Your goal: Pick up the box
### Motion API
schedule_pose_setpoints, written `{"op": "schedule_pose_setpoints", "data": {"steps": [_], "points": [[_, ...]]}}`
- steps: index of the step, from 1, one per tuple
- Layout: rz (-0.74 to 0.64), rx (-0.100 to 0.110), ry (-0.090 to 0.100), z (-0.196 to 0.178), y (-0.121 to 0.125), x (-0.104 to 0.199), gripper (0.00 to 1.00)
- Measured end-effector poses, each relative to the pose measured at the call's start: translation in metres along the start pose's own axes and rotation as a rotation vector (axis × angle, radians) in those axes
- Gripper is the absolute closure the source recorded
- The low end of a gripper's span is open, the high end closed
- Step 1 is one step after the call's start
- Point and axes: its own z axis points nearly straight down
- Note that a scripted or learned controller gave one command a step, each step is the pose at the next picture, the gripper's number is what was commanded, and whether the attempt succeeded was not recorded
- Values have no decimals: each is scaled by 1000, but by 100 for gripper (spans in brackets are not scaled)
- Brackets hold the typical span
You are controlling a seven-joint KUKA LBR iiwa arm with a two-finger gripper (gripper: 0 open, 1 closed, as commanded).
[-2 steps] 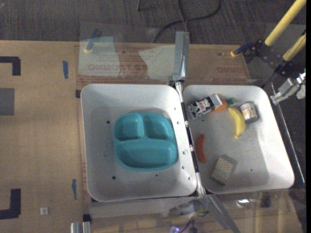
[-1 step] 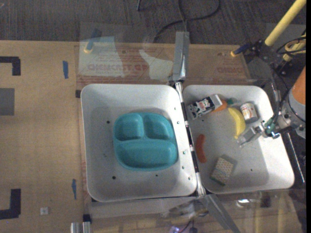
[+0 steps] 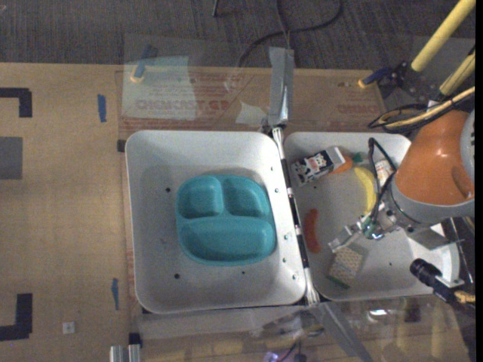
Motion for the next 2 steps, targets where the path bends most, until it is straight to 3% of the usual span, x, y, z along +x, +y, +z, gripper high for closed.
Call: {"op": "schedule_pose_setpoints", "data": {"steps": [1,2], "points": [[52,-8,-2,27,-17,-46,0],[56,-12,-4,17,-17,-47,100]]}}
